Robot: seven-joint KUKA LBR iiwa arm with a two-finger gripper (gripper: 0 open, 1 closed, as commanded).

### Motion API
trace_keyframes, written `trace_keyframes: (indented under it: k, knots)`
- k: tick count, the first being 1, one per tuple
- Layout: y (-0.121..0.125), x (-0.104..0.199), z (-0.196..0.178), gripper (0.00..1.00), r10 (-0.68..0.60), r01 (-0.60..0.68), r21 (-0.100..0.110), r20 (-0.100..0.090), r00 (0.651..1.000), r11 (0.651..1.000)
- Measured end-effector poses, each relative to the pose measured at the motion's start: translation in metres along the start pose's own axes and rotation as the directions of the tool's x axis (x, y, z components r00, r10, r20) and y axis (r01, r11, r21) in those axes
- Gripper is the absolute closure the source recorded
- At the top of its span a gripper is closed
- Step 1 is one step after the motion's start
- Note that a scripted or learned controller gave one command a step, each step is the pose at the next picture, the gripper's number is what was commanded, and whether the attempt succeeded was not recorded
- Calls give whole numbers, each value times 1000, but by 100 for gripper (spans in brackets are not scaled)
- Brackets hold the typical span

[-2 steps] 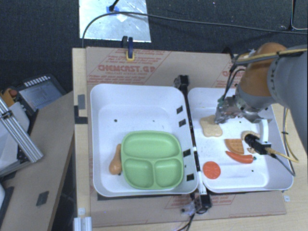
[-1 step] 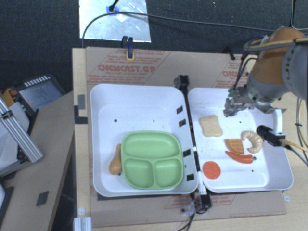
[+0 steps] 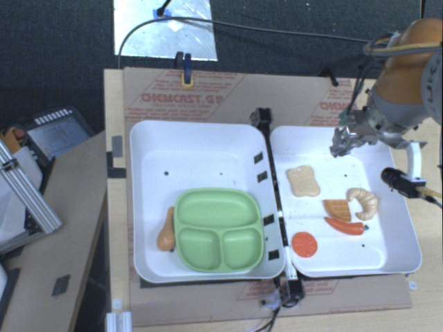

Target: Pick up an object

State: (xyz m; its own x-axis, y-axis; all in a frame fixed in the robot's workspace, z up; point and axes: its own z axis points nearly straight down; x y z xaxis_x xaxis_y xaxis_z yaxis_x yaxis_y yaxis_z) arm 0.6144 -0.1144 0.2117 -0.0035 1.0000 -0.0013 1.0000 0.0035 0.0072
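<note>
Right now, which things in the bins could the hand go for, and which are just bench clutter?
Job candidates: hand; beige bread slice; croissant; orange wedge; red chili; red tomato slice; tan drumstick; green divided plate.

Lying about: yellow clamp; foil sheet; black cable.

The brown cardboard sheet (image 3: pixel 208 92) lying on the worktop under the two white bins carries red print reading "CHEMCAST GP" near its far left edge. The same red lettering recurs at the sheet's far right corner and near edge, too broken to read.
</note>
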Motion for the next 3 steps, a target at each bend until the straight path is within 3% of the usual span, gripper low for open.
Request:
trace_keyframes:
  k: [2, 3]
  knots:
    - [-3, 109, 11, 100, -6, 6, 6, -3, 1000, 1000]
    - [2, 172, 0, 100, -7, 7, 4, -4, 1000, 1000]
